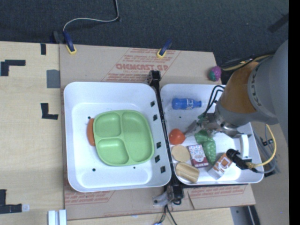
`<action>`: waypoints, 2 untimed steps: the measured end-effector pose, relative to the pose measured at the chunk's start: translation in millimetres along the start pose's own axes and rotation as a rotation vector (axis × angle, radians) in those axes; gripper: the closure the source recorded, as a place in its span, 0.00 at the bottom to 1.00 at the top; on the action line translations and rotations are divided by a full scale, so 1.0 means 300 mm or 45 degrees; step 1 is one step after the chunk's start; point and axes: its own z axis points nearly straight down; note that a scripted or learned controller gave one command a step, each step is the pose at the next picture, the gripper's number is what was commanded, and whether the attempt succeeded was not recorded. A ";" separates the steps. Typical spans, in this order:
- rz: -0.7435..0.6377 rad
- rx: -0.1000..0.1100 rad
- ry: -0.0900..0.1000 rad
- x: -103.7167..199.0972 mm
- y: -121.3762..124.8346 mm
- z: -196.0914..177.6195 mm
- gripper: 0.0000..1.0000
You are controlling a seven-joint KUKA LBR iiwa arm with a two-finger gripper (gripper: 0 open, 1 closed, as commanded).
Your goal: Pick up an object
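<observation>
My gripper [200,125] hangs low in the middle of the right bin [194,90], below the arm's orange band [236,90]. It is just above the top of a green pouch [209,145] and to the right of a red-orange ball [176,136]. A blue bottle [185,103] lies at the bin's back. Near the front lie a red box [197,155], a tan disc [179,152], a bread-like piece [187,172] and a small carton [221,165]. I see nothing lifted off the bin floor.
The left bin [70,139] holds a green divided plate [123,137] with an orange piece [90,131] at its left edge. A divider [159,121] separates the bins. A purple-green ball [215,72] sits on the cardboard behind the right bin.
</observation>
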 end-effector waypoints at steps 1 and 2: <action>-0.003 0.011 0.007 0.107 0.289 0.012 0.00; 0.001 0.011 0.005 0.062 0.093 0.007 0.00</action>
